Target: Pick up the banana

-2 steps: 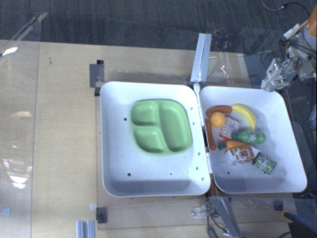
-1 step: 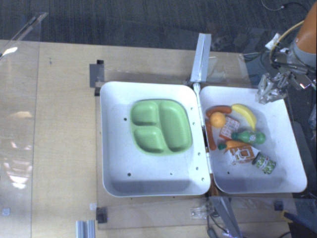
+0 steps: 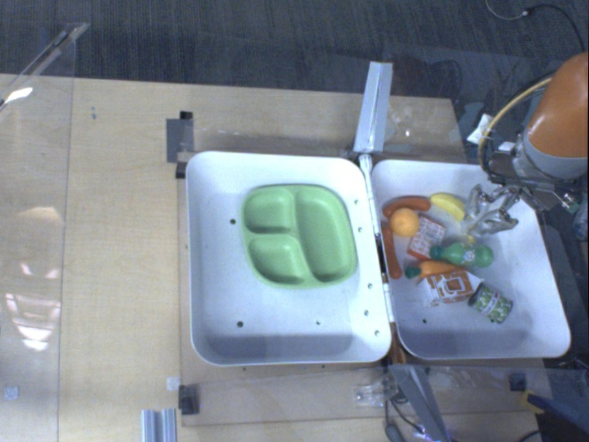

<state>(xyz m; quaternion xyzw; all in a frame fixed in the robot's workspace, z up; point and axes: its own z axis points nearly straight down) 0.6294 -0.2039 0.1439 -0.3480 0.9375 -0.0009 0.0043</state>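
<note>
The pick is not yet made. The left bin (image 3: 212,330) holds a green divided tray (image 3: 299,233). In the right bin (image 3: 543,325), the banana (image 3: 448,206) lies at eleven o'clock among toy food, just beside the gripper (image 3: 486,212); whether its claw is apart, I cannot tell.

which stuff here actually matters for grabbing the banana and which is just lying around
Part of the job:
banana, in the right bin
gripper, just right of the banana

Just lying about:
green divided plate in the left bin
orange
hot dog
green bottle
carrot
small carton
green can
</note>
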